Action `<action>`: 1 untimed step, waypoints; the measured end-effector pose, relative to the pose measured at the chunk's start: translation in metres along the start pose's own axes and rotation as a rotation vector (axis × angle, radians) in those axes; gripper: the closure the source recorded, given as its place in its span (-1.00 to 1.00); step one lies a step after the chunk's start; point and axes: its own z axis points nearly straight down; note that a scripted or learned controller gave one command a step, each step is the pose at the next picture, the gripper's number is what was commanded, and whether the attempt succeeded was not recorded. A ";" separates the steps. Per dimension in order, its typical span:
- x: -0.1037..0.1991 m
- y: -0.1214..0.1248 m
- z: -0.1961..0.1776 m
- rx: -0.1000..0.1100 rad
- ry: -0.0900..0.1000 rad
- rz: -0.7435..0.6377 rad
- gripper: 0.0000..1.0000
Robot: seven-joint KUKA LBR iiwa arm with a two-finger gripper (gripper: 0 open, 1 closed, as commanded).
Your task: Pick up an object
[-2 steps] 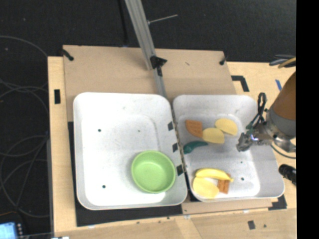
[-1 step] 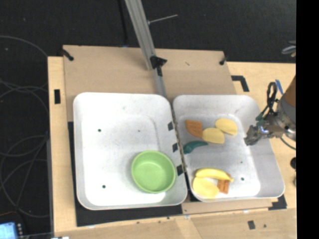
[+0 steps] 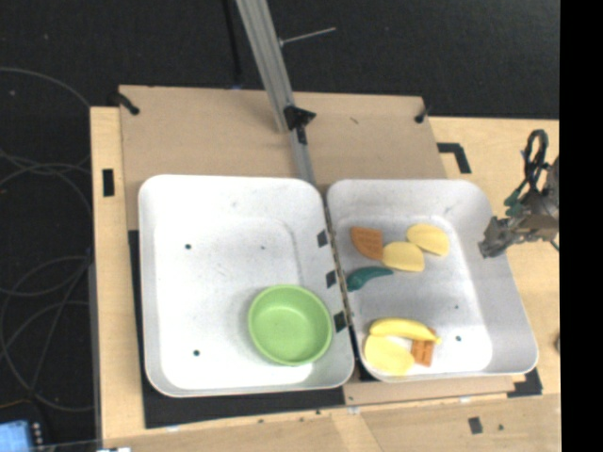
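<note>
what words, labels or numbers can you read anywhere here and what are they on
None: no word, label, brand or number can be read.
The green bowl, the two white bins and the yellow pieces bear no lettering.
A small blue patch at the lower left corner is too blurred to read.

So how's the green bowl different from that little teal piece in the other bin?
The green bowl is light green, round and hollow, while the teal piece is dark blue-green, flat-looking and elongated. The bowl is much bigger than the teal piece. The bowl sits in the left bin; the teal piece lies in the right bin, near the divider. Both rest untouched, apart from the gripper.
</note>
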 end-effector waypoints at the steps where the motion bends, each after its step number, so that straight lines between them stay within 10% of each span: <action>1: 0.050 0.005 -0.005 0.005 0.004 -0.004 1.00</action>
